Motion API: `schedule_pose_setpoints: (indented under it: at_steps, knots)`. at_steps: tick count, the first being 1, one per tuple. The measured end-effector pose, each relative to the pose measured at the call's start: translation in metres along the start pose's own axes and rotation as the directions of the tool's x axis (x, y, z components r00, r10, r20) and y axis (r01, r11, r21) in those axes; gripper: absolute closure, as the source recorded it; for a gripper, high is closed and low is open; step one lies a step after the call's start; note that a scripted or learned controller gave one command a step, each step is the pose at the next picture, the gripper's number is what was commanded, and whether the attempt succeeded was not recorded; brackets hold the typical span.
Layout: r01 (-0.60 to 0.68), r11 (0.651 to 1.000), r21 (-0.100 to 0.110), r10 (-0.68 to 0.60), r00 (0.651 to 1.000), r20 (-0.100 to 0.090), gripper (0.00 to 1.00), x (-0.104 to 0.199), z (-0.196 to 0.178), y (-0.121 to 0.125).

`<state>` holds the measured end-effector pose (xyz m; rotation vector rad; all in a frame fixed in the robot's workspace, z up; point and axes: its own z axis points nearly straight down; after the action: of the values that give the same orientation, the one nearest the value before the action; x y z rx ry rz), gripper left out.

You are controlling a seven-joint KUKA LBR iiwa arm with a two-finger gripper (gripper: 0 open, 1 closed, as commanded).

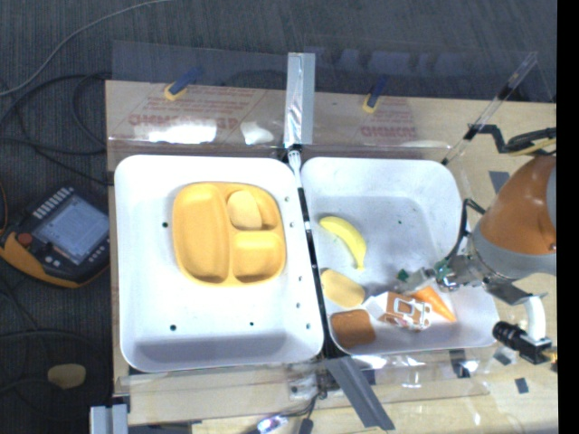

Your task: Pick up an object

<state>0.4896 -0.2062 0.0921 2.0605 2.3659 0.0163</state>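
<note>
- Right bin [425, 174]: bare floor behind the curved yellow banana [346, 237], toys crowding its front wall.
- Gripper [432, 277], right of the banana, possibly low; finger state unclear.

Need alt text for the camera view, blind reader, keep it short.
A grey arm with an orange band reaches from the right over the right white bin, its gripper low beside an orange wedge-shaped toy. That bin also holds a yellow banana, a tan round piece and a brown block. The left white bin holds a yellow divided tray.
</note>
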Motion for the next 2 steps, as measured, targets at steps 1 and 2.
schedule_pose_setpoints:
  at_steps: [1,2]
  knots:
    - [0.0,1.0,-0.005,0.0,1.0,0.003,1.0,-0.001,-0.009,0.002]
    - [-0.155,0.988,0.013,0.155,0.988,0.006,1.0,-0.023,-0.027,0.044]
